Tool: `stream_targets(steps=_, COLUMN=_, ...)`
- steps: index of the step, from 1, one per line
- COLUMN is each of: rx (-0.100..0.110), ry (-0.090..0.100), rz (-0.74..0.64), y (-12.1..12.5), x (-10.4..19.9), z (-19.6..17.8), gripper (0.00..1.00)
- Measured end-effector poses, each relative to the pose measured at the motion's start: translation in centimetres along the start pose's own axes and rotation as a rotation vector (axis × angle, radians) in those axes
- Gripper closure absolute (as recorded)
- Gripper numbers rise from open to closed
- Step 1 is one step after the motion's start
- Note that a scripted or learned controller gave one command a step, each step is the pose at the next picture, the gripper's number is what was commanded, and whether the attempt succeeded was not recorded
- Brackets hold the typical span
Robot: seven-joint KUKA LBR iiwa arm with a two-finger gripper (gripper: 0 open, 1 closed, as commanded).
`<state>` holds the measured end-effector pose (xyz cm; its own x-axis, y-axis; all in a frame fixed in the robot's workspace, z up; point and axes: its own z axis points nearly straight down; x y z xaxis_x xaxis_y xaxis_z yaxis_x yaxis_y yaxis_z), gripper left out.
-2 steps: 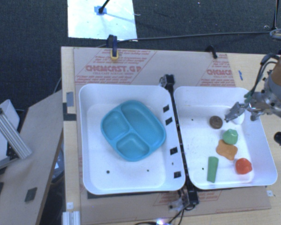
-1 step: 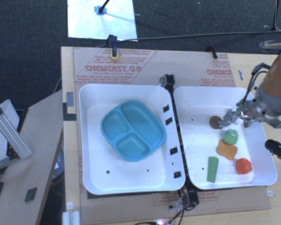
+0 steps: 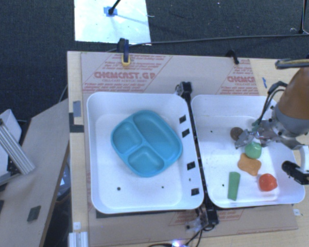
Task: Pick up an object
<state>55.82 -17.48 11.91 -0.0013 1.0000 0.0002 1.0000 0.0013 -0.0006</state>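
Claw (image 3: 251, 139) hangs over small round green plastic toy (image 3: 253, 151), right of frame; opening indiscernible. Likely light, rigid, slippery: grip across its middle.

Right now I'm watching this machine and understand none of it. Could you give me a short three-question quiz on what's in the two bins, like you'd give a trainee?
1. True or false: the blue divided plate lies in the left bin.
2. Which item sits closest to the hand?
A. the green stick
B. the round green piece
C. the red piece
3. Fill in the missing word: between the round green piece and the red piece lies an ______ piece.

Key: 1 true. 2 B; the hand hangs just above it in the right bin, and whether it has any grip on it cannot be told. 3 orange.
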Motion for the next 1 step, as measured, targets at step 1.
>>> stream_targets(steps=1, rx=-0.001, ry=0.000, rz=0.000, y=0.06, x=0.03, z=3.60, gripper=0.00)
